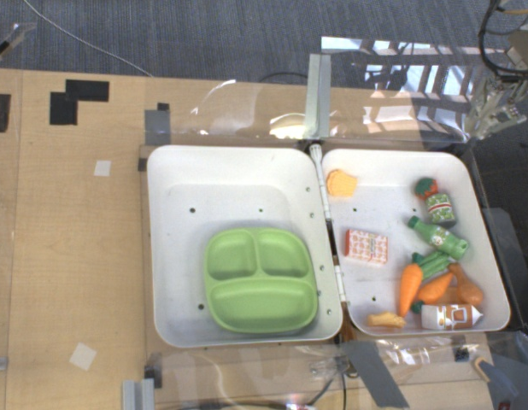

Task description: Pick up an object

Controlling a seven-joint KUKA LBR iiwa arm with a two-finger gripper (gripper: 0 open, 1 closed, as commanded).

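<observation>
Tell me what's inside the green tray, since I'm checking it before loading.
The green tray in the left bin shows three bare compartments with nothing in them. Whatever lies beneath the tray is covered.

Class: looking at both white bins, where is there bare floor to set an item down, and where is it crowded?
Left bin: bare behind the green three-compartment plastic plate. Right bin: bare middle, between the orange wedge and small green bottle. Crowded: near-right corner, around the toy carrot.

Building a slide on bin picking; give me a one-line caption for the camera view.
Left white bin holds a green divided plastic tray; right white bin holds toy carrots, bottles and a small red-patterned packet.
</observation>
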